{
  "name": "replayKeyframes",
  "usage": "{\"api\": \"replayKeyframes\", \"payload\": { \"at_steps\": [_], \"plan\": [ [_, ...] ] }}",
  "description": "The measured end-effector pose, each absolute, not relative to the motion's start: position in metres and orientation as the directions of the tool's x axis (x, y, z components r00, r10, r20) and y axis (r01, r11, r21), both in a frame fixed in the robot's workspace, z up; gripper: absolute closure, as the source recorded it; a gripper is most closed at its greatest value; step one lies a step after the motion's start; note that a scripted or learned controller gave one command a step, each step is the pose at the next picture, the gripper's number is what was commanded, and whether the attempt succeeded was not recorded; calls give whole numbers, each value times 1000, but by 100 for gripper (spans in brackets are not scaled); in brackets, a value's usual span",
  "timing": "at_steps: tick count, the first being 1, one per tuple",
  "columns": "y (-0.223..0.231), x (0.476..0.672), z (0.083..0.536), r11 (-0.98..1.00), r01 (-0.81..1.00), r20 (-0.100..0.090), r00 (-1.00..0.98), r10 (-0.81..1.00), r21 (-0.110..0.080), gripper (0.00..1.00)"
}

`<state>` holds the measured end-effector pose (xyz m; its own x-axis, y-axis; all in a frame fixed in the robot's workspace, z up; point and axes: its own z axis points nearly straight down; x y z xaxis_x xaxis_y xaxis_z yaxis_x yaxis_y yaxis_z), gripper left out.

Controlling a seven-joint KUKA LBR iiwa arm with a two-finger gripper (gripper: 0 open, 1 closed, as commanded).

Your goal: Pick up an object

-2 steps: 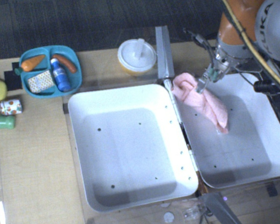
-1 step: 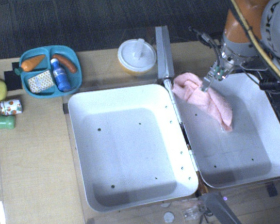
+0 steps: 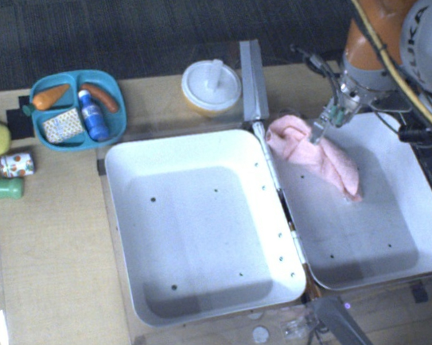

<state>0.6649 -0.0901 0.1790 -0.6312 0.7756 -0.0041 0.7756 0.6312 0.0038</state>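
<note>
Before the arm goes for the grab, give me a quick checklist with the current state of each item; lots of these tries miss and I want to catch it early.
1. Target in the bin: pink cloth lies in the right bin, at its upper left. Ok.
2. Tool over target: the tool sits at the cloth's upper part. Ok.
3. Finger opening: too small to make out. Cannot tell.
4. Cloth between the fingers: not visible. Cannot tell.
5. Room around the cloth: its top bunches near the divider between the bins. Not ok, tight on that side.
</note>
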Motion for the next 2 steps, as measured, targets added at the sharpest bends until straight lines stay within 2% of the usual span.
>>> {"api": "replayKeyframes", "payload": {
  "at_steps": [1, 2],
  "plan": [
    [-110, 664, 155, 471, 882, -2, -471, 882, 4, 100],
    [-115, 670, 187, 573, 820, -5, -573, 820, 5, 100]
  ]
}}
